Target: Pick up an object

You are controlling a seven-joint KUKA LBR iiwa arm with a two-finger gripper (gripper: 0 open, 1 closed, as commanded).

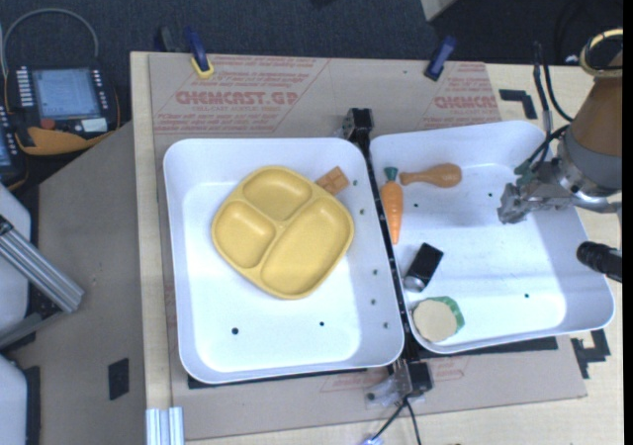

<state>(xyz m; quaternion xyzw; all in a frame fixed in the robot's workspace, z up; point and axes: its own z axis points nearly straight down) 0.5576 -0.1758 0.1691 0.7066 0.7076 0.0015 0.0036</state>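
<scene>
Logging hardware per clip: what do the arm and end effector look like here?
The arm shows a tan-orange section with a pale ring above it and a grey metal wrist. Black cables run along it. The end effector is small, grey metal.

Two bins side by side on bench. Left bin (198,334) – divided plate (283,231) lies in its middle, small block (332,179) touching plate's far right edge. Right bin (554,305) – carrot (393,207) lies along left wall, wooden handle (431,175) just behind and right of it, small box (424,264) nearer, round slice (437,317) at near left corner. Gripper (512,204) sits over right bin's right side, well apart from all items.
</scene>
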